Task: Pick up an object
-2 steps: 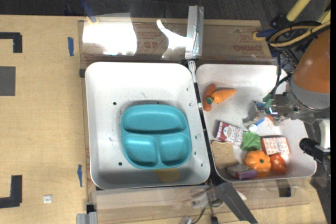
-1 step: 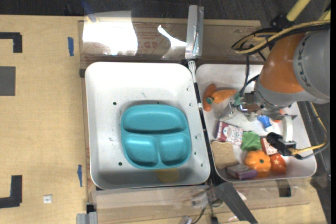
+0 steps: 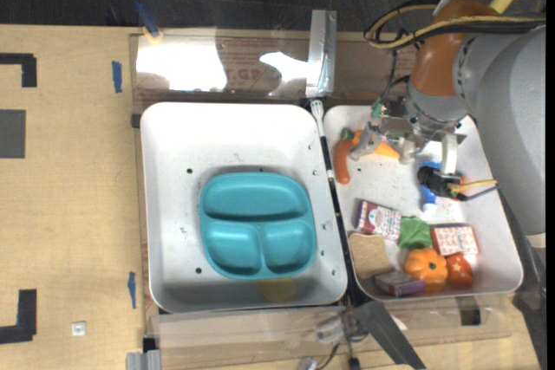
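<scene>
Your gripper (image 3: 387,139) sits at 11 o'clock in the right bin (image 3: 386,186), under the orange band (image 3: 434,65) of the grey arm (image 3: 512,100). From this angle you cannot tell whether it is spread or closed, and nothing can be seen pinched in it.

- Yellow piece (image 3: 387,152): just at the gripper's 6 o'clock, partly under it. You cannot tell whether they touch.
- Carrot (image 3: 342,160): near the gripper's 8 o'clock, lying along the bin's left wall, green top toward 12.
- Blue piece (image 3: 427,197): small, at the gripper's 4 o'clock, on bare bin floor.

The other pickable things are crowded at the bin's 6 o'clock end, well apart from the gripper:
- Small carton (image 3: 377,219), lying flat, with a green piece (image 3: 414,231) just beside it at 3 o'clock.
- Red-and-white box (image 3: 453,238), at 3 o'clock of the green piece.
- Bread slice (image 3: 370,254), below the carton.
- Pumpkin (image 3: 425,264), touching a tomato (image 3: 460,273) at its 3 o'clock.
- Purple piece (image 3: 397,283), against the near wall, at the pumpkin's 7 o'clock.

At 9 o'clock of all this, the left bin (image 3: 173,152) holds a teal divided plate (image 3: 256,221) near its centre.
</scene>
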`<action>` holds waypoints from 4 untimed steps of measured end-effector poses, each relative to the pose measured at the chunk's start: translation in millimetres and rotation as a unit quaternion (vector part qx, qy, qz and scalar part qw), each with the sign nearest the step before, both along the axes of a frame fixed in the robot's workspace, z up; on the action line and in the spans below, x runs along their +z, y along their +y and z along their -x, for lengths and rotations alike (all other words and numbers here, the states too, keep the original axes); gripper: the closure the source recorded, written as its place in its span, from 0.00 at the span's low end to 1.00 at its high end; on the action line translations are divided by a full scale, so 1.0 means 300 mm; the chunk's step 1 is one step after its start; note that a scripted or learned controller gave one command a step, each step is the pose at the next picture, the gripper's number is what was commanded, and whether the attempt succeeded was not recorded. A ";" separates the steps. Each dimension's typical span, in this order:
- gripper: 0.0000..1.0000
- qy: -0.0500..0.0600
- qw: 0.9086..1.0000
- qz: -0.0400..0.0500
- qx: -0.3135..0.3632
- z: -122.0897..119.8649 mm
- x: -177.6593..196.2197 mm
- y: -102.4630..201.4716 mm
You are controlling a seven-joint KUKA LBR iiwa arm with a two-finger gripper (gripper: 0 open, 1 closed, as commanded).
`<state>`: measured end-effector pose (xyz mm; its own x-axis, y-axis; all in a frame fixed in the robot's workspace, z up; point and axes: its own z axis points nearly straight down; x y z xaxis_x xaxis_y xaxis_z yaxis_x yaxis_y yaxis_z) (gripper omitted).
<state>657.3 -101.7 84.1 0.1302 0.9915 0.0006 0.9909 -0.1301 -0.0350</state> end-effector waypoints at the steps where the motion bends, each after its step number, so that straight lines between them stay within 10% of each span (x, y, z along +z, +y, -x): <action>1: 1.00 -0.001 1.000 0.001 0.001 -0.004 0.040 0.003; 3: 1.00 -0.020 0.997 0.004 -0.075 0.158 0.495 0.104; 4: 1.00 -0.015 0.991 0.000 0.132 0.327 0.090 -0.096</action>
<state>559.0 -130.5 111.3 -0.1340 0.9910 0.0009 0.9910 0.1341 -0.0055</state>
